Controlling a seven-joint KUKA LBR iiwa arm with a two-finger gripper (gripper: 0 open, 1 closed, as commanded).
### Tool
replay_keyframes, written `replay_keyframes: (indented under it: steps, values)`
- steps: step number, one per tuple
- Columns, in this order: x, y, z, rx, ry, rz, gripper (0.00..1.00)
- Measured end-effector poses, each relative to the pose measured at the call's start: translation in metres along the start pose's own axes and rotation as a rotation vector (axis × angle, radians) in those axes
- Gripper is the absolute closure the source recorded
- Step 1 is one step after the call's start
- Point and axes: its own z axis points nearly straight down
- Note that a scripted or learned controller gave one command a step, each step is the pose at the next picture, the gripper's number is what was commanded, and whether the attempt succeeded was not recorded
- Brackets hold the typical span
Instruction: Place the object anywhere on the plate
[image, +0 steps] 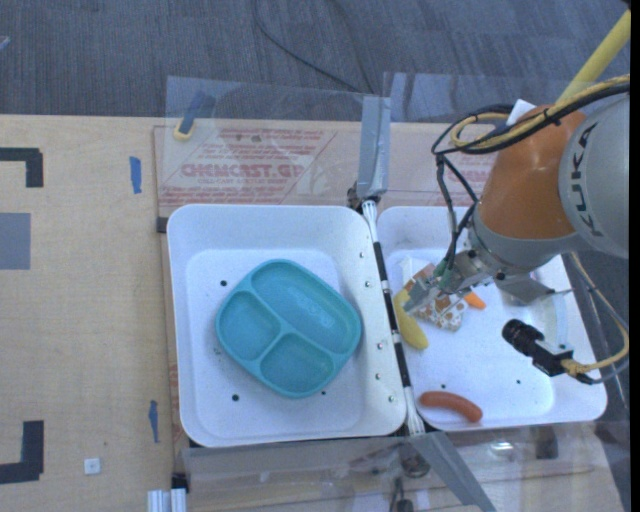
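A teal plate (289, 325) with three compartments lies in the left bin (200, 300). In the right bin (520, 390) my gripper (432, 287) hangs low over a cluster of toy food: a yellow banana (409, 324), a speckled slice of bread (444, 313) and a small orange piece (475, 298). The fingertips are down among these items, near the banana's upper end and the bread. A red-orange sausage (450, 405) lies apart near the front of the right bin.
The arm's orange band (525, 190) and grey wrist cover the back of the right bin. A black fitting (530, 343) with a yellow cable sticks out on the right. A raised divider (385, 300) separates the two bins.
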Motion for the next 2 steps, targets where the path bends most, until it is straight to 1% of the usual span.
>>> replay_keyframes:
  steps: [1,2]
  values:
    - [0.040,0.014,0.000,0.000,0.001,0.038,1.00]
    - [0.107,0.054,0.000,-0.003,-0.001,-0.079,1.00]
